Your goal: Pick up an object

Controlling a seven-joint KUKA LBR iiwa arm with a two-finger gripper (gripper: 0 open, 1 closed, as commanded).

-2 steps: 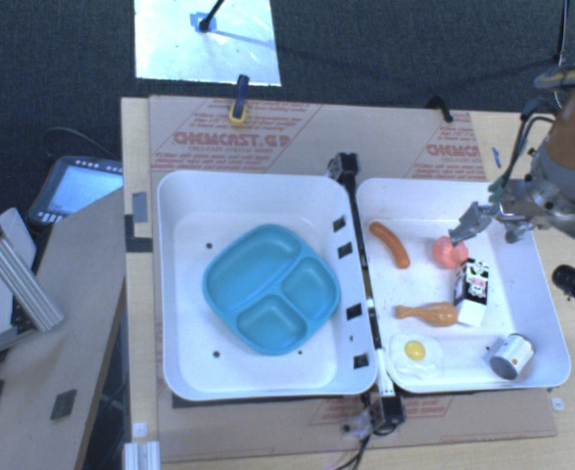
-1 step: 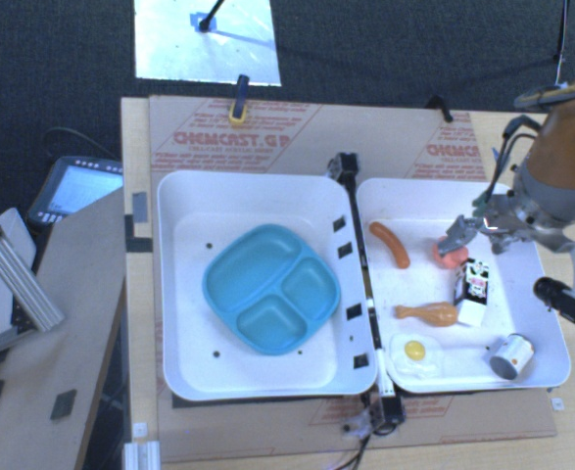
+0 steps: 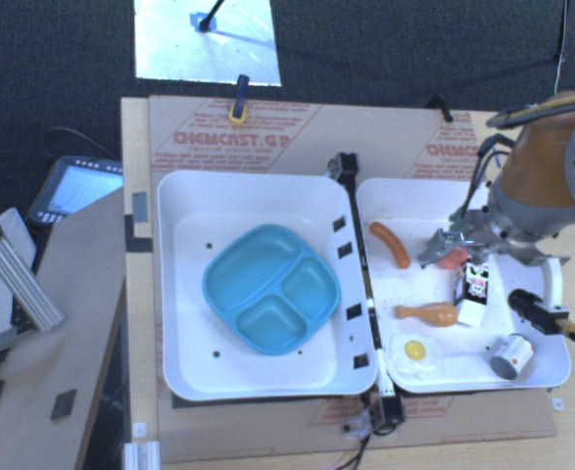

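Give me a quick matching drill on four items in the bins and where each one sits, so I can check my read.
Things:
1. blue divided plate
2. sausage
3. fried egg
4. metal cup

Places:
A. right bin, front right corner
B. left bin, middle
C. right bin, front left corner
D. right bin, back left

Pairs: 1-B, 2-D, 3-C, 4-A

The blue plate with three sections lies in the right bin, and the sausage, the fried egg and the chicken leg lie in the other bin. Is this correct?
Not quite. The camera view shows the blue plate in the left bin, not the right one. The sausage, the fried egg and the chicken leg do lie together in the other bin, which is the right bin.
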